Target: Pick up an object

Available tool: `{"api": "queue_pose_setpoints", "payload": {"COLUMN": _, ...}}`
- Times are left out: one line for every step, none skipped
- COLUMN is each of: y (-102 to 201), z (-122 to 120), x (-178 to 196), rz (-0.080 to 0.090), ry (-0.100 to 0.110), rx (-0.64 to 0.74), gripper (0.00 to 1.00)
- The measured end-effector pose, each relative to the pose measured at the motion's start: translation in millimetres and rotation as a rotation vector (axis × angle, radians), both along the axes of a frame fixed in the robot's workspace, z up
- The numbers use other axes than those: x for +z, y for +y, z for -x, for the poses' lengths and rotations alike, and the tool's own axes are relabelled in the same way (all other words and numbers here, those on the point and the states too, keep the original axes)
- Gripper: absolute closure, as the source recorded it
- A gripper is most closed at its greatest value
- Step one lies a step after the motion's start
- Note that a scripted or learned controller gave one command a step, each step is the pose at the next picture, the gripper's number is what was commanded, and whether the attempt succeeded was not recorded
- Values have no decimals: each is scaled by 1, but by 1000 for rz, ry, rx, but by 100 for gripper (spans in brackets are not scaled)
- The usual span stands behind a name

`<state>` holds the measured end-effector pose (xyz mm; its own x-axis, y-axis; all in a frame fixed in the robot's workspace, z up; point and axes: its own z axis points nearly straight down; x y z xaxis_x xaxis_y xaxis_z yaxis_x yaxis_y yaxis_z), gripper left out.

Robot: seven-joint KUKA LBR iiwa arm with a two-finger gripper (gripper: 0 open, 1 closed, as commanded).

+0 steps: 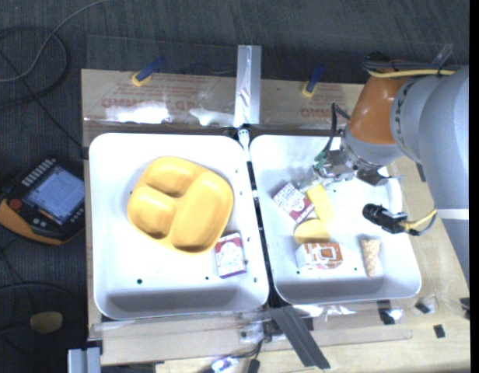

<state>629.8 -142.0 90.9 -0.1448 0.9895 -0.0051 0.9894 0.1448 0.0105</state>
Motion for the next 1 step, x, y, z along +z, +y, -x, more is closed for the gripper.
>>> {"api": "queue_pose_setpoints", "payload": {"y": 40, "z": 2, "x": 113, "rz": -2, "ry": 11, "rx": 24, "gripper": 100}}
